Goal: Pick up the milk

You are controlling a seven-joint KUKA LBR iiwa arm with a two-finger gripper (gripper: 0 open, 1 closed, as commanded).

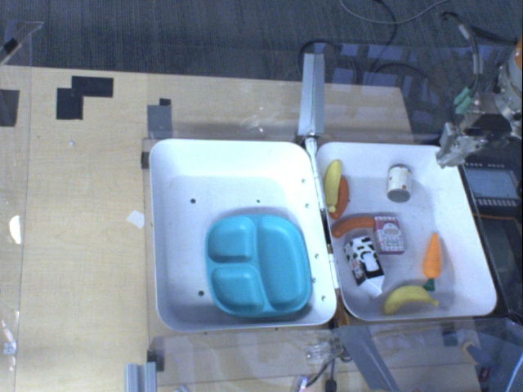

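Observation:
The milk (364, 260) is a small white carton with black cow patches, lying on its side in the right bin (466, 219), near that bin's left front. My gripper (457, 144) hangs over the far right corner of the right bin, well away from the milk, to its upper right. Nothing is visibly held in it.
Around the milk lie a pink box (389, 235), a sausage (351, 224), a banana (409, 299) and a carrot (432, 256). A second banana (333, 184) and a small can (398, 183) lie farther back. The left bin (180, 219) holds a blue divided plate (258, 265).

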